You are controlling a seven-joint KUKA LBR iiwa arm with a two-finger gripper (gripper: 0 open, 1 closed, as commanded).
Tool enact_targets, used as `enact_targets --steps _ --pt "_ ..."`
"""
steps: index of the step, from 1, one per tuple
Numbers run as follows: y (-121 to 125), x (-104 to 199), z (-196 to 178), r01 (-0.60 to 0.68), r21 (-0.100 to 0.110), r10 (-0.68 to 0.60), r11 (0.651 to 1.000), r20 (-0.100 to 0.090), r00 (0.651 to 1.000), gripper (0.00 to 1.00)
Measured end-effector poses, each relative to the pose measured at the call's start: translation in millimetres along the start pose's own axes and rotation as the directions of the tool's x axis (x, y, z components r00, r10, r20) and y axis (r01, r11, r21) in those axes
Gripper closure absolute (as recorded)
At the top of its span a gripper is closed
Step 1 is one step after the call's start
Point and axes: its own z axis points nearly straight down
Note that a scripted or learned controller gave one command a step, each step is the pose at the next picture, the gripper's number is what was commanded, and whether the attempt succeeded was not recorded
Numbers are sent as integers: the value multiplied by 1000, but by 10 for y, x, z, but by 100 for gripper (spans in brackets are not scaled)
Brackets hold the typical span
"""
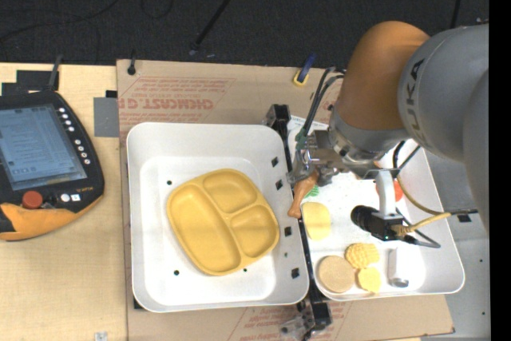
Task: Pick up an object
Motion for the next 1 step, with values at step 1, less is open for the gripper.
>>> enact_targets --steps 1 --pt "-7 42 84 -1 3 1 1000 0 1000 100"
